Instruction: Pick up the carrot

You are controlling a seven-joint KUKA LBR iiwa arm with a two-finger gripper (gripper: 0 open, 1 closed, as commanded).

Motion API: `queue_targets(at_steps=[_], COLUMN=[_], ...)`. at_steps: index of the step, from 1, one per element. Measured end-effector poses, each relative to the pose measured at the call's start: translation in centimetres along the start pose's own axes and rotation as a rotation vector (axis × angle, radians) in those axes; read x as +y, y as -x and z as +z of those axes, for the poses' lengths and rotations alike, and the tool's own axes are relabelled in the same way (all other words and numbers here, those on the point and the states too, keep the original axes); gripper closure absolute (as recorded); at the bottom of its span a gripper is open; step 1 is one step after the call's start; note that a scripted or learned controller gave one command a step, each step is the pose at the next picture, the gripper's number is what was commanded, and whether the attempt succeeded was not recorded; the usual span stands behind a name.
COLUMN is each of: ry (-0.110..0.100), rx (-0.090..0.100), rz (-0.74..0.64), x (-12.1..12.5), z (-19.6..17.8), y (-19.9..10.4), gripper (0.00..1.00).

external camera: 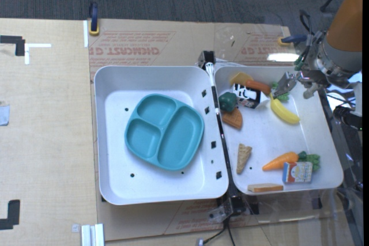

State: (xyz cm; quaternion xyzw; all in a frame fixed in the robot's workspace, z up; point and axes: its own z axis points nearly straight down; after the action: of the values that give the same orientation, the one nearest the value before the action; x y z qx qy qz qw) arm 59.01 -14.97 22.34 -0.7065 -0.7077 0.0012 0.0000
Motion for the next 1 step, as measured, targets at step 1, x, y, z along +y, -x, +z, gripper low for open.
queue_targets(at_steps=[1], ry=[-0.001], rx=[0.002], rz=[0.078], x=[-5.89], z=[12.62], y=[3.82], gripper=[0.00])
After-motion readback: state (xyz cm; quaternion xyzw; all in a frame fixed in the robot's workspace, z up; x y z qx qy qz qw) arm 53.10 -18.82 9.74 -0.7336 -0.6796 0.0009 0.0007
